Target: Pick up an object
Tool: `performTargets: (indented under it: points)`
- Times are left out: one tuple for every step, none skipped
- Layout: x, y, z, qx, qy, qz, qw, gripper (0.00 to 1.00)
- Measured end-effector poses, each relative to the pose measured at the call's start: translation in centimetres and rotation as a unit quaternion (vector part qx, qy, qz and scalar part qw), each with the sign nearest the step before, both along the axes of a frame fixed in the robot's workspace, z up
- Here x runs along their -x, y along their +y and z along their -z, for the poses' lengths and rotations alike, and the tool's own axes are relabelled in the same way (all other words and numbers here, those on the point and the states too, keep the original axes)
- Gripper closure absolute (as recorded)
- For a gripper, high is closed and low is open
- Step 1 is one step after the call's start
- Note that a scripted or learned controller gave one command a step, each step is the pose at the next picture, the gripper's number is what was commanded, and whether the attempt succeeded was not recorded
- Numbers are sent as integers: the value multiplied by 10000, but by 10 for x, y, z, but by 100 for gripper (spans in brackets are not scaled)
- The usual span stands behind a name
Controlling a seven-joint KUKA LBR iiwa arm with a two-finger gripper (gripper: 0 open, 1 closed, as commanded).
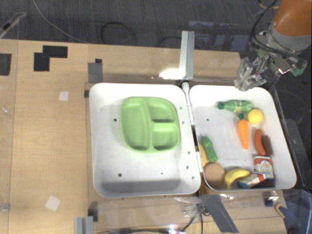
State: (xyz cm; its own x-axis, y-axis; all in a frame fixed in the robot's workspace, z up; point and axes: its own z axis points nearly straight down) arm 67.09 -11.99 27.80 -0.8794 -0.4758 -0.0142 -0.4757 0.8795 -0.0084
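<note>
Presently, toy foods lie in the right bin (278,130): bottle (235,105), lemon (255,115), carrot (243,133), banana (236,175) | gripper (247,80) seen above far rim, apparently nothing held, finger spread indistinct | green tray (148,124) in left bin (102,145).

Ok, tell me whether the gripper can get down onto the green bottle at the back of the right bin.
Probably yes. The gripper hangs above the bin's far edge, close to the green bottle, which lies flat with nothing over it; only the lemon crowds one end.
</note>
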Motion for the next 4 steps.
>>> performTargets:
  points:
    - [0, 1, 2, -6, 16, -5, 10000, 0]
    - [2, -1, 118, -21, 83, -324, 9994, 0]
    - [28, -30, 188, -2, 33, -287, 9996, 0]
    - [84, -27, 189, 0, 25, -158, 9999, 0]
